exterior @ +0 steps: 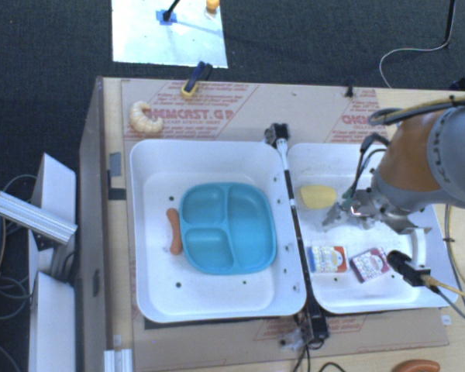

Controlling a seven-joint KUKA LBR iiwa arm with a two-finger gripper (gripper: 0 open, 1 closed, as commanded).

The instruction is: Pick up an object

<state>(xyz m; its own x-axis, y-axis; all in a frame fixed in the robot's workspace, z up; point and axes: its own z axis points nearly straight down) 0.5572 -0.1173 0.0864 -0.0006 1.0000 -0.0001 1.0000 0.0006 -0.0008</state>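
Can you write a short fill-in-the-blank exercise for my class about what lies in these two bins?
1. The blue divided tray lies in the ____ bin as the camera sees it.
2. The sausage lies just ____ of the blue divided tray in the picture.
3. The colour of the rounded object nearest the gripper is ____.
4. Near the front wall of the right bin lie ____ small printed packets.

Missing words: left; left; yellow; two

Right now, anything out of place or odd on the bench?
Two things lie outside the bins: a pale ridged toy and a yellow-and-dark tool, both on the board behind the left bin. Inside the bins nothing looks spilled or damaged.
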